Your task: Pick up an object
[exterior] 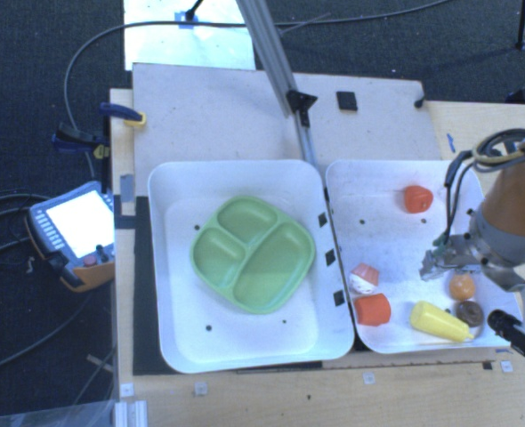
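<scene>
Small round orange ball (463, 286), smooth and glossy, in the right bin (383, 181), touching the gripper (440, 263), just above the yellow piece (440, 321). Gripper state: cannot tell.

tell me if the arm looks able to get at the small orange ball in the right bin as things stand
Probably yes. The gripper hangs just left of the small orange ball in the right bin, with nothing lying over the ball. The brown piece and the yellow object sit close below it, which could crowd the fingers.
</scene>
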